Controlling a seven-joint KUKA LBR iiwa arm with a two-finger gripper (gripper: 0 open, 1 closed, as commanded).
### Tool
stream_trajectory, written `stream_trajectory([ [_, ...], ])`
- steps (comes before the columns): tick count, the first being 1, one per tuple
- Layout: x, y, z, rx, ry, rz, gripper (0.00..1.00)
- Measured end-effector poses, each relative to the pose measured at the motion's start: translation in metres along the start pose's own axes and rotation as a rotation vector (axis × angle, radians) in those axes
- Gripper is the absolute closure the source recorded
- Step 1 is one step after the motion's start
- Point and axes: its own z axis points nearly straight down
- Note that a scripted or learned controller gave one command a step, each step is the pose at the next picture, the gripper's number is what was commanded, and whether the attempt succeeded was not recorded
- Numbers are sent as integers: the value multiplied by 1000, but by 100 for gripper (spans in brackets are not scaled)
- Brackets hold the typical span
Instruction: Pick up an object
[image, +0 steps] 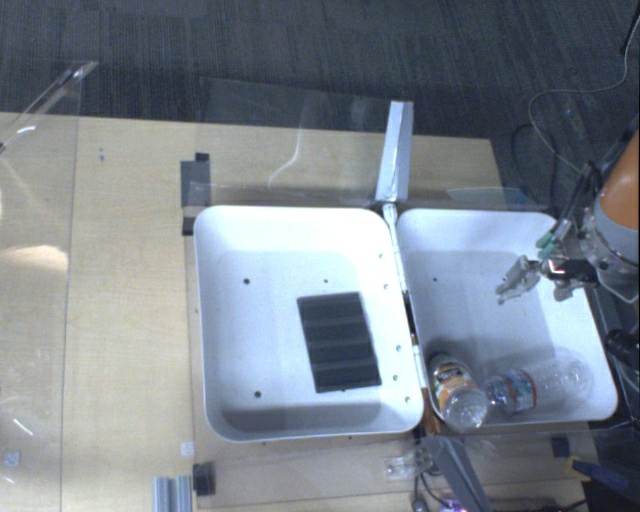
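Observation:
A black ribbed rectangular pad (340, 342) lies flat in the middle of the left bin (230, 250). Two clear plastic bottles lie along the near wall of the right bin (450, 250): one with an orange label (454, 388), one with a blue label (525, 386). My gripper (540, 284) hangs over the right part of the right bin, above and behind the bottles. Its fingers (513, 281) stand apart, open, with nothing between them.
The arm with its orange band (622, 200) comes in over the right bin's right wall. A metal divider post (395, 150) stands behind the seam between the bins. Clear plastic sheets lie on the wooden bench (100, 300) to the left.

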Motion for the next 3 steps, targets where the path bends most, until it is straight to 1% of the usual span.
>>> stream_trajectory([
  [1, 23, 19, 171, 1, 1, -5, 0],
  [2, 38, 71, 180, -10, 0, 3, 0],
  [3, -23, 84, 124, -2, -1, 46, 0],
])
